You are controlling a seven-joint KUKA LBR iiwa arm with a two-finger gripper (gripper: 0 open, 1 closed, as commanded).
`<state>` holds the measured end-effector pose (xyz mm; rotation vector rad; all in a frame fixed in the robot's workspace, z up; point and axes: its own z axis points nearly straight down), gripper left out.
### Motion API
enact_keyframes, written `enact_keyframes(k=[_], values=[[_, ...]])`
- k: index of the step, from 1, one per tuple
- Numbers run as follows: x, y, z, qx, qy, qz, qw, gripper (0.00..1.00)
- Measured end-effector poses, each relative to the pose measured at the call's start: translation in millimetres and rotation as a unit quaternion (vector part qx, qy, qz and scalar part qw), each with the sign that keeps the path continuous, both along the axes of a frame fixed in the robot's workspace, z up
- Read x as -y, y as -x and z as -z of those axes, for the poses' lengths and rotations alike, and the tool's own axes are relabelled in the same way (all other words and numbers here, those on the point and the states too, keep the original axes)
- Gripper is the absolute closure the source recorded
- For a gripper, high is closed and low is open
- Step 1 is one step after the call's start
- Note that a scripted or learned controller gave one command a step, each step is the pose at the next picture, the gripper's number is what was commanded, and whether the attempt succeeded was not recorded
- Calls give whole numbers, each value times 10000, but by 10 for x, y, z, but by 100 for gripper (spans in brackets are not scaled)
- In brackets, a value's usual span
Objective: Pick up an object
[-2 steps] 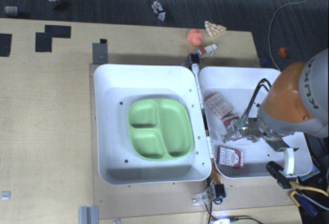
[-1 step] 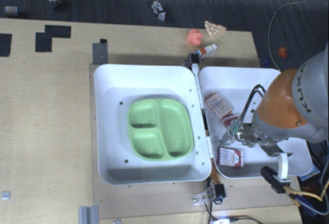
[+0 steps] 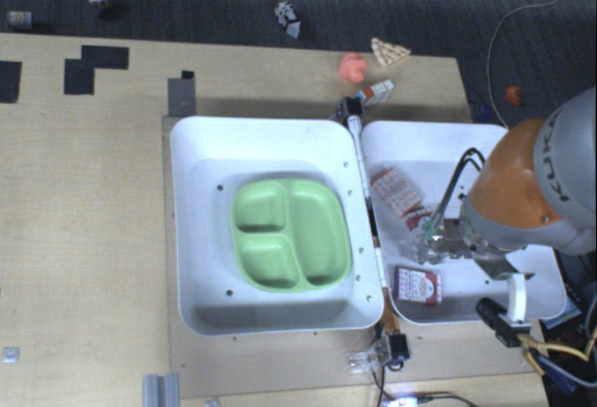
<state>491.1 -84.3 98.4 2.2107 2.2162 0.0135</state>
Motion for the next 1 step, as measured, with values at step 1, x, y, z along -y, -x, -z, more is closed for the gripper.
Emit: enact_keyframes(k=[1], values=[[0,0,0,-1,0,0,10000,0]])
